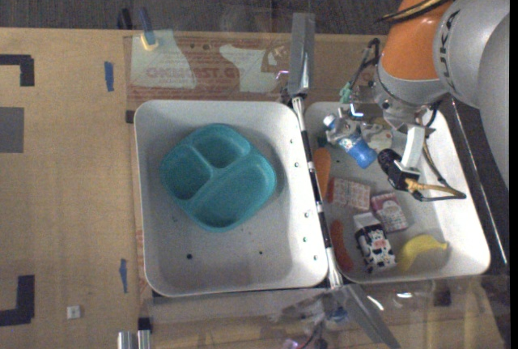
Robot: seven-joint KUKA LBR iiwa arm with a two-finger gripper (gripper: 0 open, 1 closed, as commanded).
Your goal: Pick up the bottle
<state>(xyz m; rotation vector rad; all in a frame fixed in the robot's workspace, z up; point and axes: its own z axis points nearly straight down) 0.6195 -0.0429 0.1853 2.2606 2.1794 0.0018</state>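
In the right shallow white bin (pixel 473 246), the hand (pixel 350 129) sits low at the small blue-capped bottle (pixel 354 146); its grip state cannot be told.

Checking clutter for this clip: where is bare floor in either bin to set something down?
Left bin: bare floor below and right of the teal plate. Right bin: crowded; gripper, banana and small packets leave only a strip along its right wall.
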